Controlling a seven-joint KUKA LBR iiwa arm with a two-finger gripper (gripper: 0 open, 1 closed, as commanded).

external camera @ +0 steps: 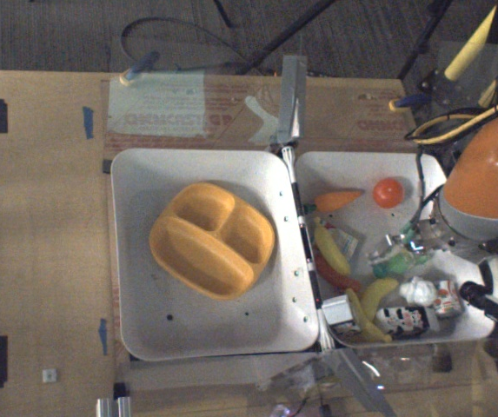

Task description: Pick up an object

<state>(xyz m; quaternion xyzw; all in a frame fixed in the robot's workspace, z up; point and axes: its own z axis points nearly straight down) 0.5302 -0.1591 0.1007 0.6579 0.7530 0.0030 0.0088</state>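
The right bin (pixel 353 168) holds a jumble of toy food. An orange carrot (pixel 337 201) and a red ball-like tomato (pixel 388 191) lie at its far side. A yellow banana (pixel 331 248) lies along the left wall over a red piece (pixel 340 278), and another banana (pixel 372 295) lies toward the front. A clear bottle with green on it (pixel 389 255) sits mid-bin. My gripper (pixel 412 240) hangs low over the bin's middle, right beside that bottle, coming down from the orange-banded wrist (pixel 483 185).
The left bin (pixel 136 302) carries an orange divided plate (pixel 213 239). Near the right bin's front lie a dark milk carton (pixel 403 321), a small red-and-white carton (pixel 445 300) and a crumpled white item (pixel 419 290). Cables and stands crowd the far right.
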